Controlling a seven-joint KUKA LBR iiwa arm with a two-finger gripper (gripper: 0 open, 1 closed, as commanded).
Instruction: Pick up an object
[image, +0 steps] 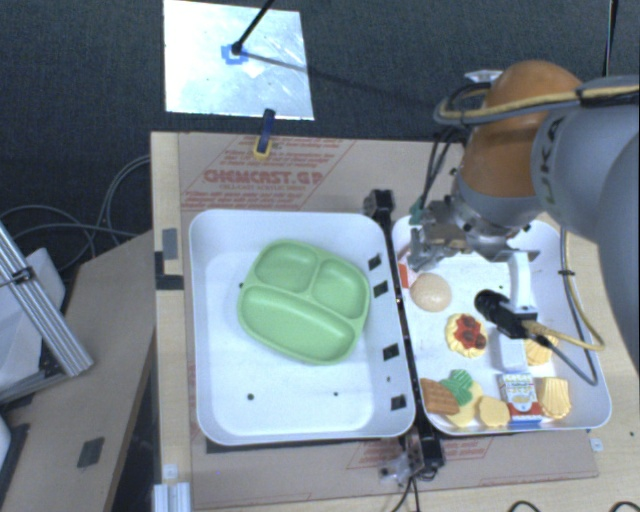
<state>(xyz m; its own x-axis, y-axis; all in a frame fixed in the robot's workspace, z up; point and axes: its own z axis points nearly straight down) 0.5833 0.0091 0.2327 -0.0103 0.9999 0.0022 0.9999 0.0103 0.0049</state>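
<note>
Two shallow white plastic bins sit side by side on a sheet of brown cardboard (330, 165). The left bin (205, 330) has a matte green plate (305, 300) with rounded corners, split into three compartments and sitting a bit skewed. The right bin (592, 402) has the small stuff, which looks like toy food: a smooth beige ball (431, 293) near its upper left, a round pizza (467, 334) with red blobs just below and right of that, then along the bottom edge a knobbly green piece (459, 382), some tan and yellow bits, and a little carton (517, 390) with red print too small to read.

The arm (560, 150) comes in from the upper right, a fat grey body with an orange dome, bent down over the right bin. The gripper (426, 250) hangs low at that bin's upper left corner, just above the ball in the frame. Can't tell if it's open or closed, and nothing looks held.

The red lettering on the cardboard looks like "CHEMCAST GP". There's a crinkly silver foil square (235, 60) at the upper left of the frame.
</note>
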